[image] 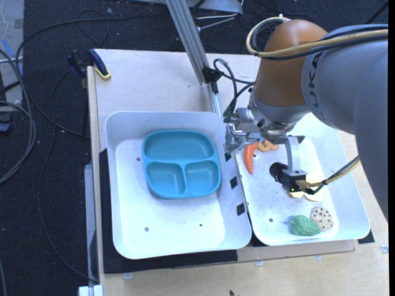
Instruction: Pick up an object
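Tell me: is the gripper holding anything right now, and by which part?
Cannot be told. The gripper sits just above the orange carrot-like piece, whose top is hidden.

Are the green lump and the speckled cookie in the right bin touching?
Touching. The camera view shows the green lump pressed against the speckled cookie with no white of the right bin between them.

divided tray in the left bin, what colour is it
Light blue; the divided tray shows clearly in the camera view.

Smooth matt blue plastic tray [182, 164] sits in a speckled white bin [123, 184]; pale wooden desk [148, 82]; fuzzy green lump [305, 226] at lower right.
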Action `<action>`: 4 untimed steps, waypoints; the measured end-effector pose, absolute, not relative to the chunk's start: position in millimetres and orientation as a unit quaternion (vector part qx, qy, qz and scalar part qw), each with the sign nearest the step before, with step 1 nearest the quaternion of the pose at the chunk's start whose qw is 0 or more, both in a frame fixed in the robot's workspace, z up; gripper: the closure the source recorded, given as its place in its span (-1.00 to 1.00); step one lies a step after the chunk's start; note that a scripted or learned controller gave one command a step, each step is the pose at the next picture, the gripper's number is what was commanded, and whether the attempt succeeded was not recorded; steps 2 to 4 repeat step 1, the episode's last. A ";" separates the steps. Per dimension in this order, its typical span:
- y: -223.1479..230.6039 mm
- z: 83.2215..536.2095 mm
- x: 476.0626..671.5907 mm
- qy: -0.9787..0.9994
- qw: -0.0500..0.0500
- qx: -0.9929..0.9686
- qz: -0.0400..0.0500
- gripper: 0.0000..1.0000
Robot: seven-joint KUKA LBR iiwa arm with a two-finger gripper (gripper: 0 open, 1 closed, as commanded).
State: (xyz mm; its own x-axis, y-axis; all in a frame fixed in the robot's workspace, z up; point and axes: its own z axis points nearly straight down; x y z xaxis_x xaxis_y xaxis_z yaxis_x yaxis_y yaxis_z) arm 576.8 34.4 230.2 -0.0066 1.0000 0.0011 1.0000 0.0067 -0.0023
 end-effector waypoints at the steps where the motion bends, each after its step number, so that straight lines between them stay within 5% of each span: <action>1: 84.6 227.9 584.1 -0.710 0.000 -0.705 -0.001 1.00; 4: 84.6 227.9 584.1 -0.710 0.000 -0.705 -0.001 1.00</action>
